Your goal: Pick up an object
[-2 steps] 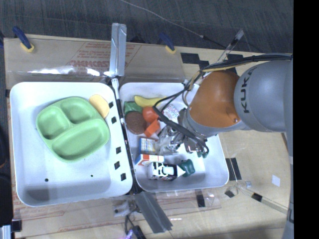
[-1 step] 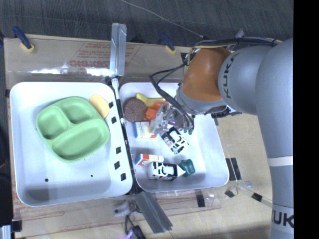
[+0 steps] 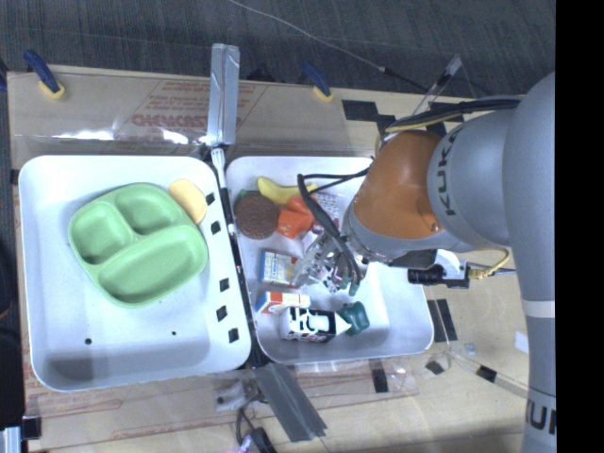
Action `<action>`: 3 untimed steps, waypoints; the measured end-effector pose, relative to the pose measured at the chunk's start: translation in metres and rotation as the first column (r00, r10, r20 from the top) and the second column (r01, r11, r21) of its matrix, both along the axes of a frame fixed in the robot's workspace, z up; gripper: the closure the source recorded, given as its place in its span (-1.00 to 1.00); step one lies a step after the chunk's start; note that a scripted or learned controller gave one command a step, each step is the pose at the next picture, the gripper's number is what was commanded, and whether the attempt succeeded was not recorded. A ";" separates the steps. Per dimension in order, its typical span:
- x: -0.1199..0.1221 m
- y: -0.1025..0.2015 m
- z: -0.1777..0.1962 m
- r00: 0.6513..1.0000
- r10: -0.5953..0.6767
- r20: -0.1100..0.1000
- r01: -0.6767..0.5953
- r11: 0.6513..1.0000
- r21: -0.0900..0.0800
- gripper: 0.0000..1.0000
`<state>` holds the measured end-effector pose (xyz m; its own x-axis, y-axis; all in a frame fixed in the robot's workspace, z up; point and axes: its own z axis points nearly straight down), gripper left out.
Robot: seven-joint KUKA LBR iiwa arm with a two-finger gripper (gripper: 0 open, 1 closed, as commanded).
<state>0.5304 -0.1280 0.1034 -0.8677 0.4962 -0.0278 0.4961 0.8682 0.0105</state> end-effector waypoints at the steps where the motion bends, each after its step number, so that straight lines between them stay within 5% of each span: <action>1: 0.062 0.035 -0.001 0.988 -0.151 -0.009 0.151 0.988 0.003 -1.00; 2: 0.019 -0.018 0.000 0.966 -0.258 -0.007 0.258 0.966 0.008 -1.00; 3: 0.111 0.022 -0.002 0.992 -0.130 -0.007 0.130 0.992 0.004 -1.00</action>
